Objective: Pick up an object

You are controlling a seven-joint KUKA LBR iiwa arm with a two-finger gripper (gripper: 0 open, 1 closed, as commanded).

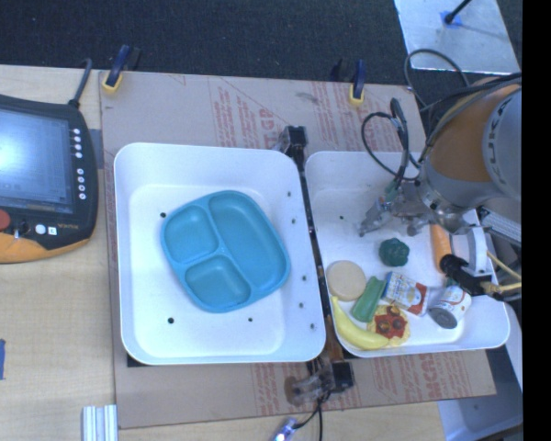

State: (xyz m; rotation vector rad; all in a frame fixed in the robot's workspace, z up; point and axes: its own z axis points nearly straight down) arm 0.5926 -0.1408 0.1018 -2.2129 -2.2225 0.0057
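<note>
**Objects all in right bin, claw low over its far half**

Objects for the pick sit in the near half of the right bin (349, 168). We see a dark green lumpy item (394, 251) just near of the claw (387, 211), with bare bin floor between the two. Near of that, a tan round disc (346, 279) on the left, a green stick-shaped piece (368, 299) leaning against it, and a yellow banana (356, 332) curving along the near-left wall. A red and white packet (403, 292) lies in the middle, a red item with dark spots (391, 322) rests on the banana's right end, and a small silver can (448, 307) lies on its side toward the right. An orange cylinder (440, 243) sits under the wrist at the right, partly hidden.

We can't tell whether the claw is spread or closed: the tips blur into grey hardware, and we see nothing between them. The arm (468, 145) comes in from the right, orange band above the wrist, black cables looping over the far-right bin corner.

The left bin (147, 168) holds a blue three-compartment plate (224, 249), roughly centred, sitting at an angle. Both bins rest on a brown cardboard sheet (220, 108) clamped to the desk (37, 338). A teach pendant (32, 177) with a screen lies on the desk at far left, well apart from the bins.
</note>
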